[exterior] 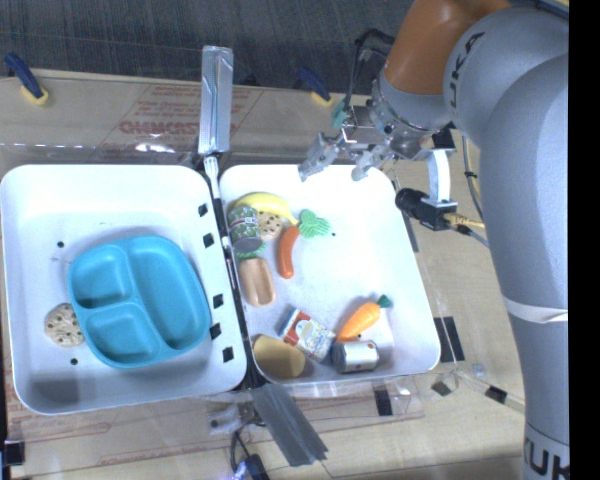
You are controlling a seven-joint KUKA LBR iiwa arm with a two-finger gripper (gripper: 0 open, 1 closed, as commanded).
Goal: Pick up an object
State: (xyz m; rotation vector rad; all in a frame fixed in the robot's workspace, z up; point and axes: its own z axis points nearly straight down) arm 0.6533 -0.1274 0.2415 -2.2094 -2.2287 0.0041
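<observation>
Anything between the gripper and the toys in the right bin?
Nothing visible. The gripper hangs over the right bin's far rim, with bare bin floor between it and the nearest toys, the green piece and the chili. Both lie apart from their neighbours.

Tool [335, 164] open, empty, arm slanting down

Two shallow white bins [40, 388] side by side. Blue divided plastic plate [135, 298] in the left. Open-fingered metal gripper [335, 161] above the right bin's far rim.

Bench [100, 108] with two bins
Right bin [380, 258] lies below the gripper [334, 164]; left bin [30, 218] well beyond it.
</observation>
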